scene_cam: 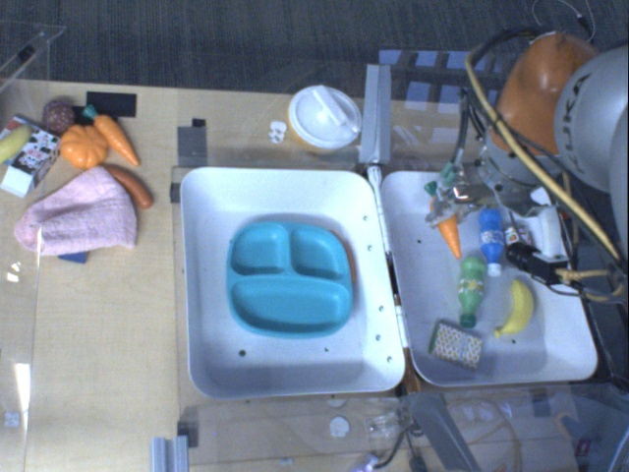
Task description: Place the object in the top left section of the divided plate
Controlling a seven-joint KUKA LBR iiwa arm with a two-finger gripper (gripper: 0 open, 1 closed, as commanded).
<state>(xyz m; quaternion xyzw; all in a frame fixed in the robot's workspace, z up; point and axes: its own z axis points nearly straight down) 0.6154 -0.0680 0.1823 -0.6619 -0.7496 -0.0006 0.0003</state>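
A small toy carrot (449, 234) is hanging point-down in the right bin (580, 357), near its top left corner. Its green leafy top is sitting right at the claw (444, 203), and the claw seems to be gripping it there, though the fingers are too small and dark to see well. The grey arm (590, 116) with its orange band (536, 87) is reaching in from the right, with yellow and black cables looping around it.

Just beside the carrot, to its right, a blue bottle (491, 239) is lying in the same bin. Below that, a green bottle (472, 288) is lying close to it. A yellow banana (517, 310) is resting to the right of the green bottle. A small speckled sponge (457, 343) is sitting near the bin's bottom left corner.

The left bin (206, 352) is holding a blue divided plate (291, 277) in its middle. The plate has two small sections at the top and one long section at the bottom.

Above the bins, a white round lid (326, 116) is lying on the worktop (98, 362). Far to the left, a pink cloth (79, 216) is sitting with a toy pumpkin (83, 147), another carrot (118, 138) and a sausage (132, 185) near it.
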